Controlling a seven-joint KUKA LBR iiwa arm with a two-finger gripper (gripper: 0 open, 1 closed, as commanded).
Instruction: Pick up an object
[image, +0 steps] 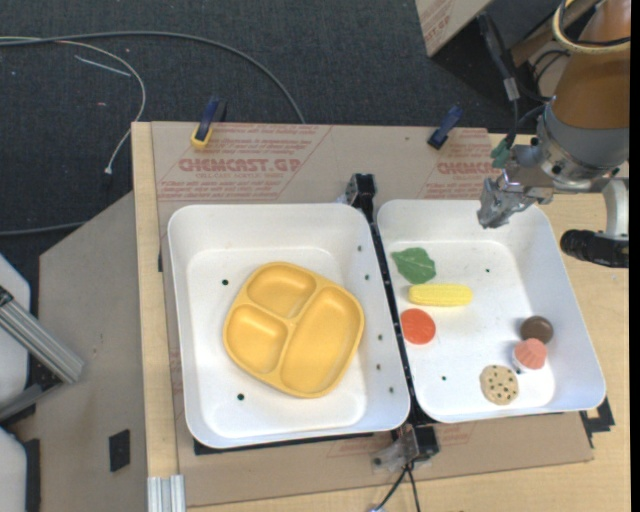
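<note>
My gripper (495, 212) hangs over the far edge of the right bin (570, 300), above its back rim, with nothing seen between its fingers. In that bin lie a green leafy piece (414, 265), a yellow corn cob (441, 295), an orange-red disc (418, 327), a brown ball (537, 328), a pink piece (531, 353) and a cookie (498, 384). All of them lie nearer the camera than the gripper, apart from it.
The left bin (200, 240) holds a yellow divided plate (292, 327). Black clamps (361, 189) sit where the two bins meet. Blue clips (208, 121) hold the cardboard at the back. A black part (600, 247) juts in at the right bin's right edge.
</note>
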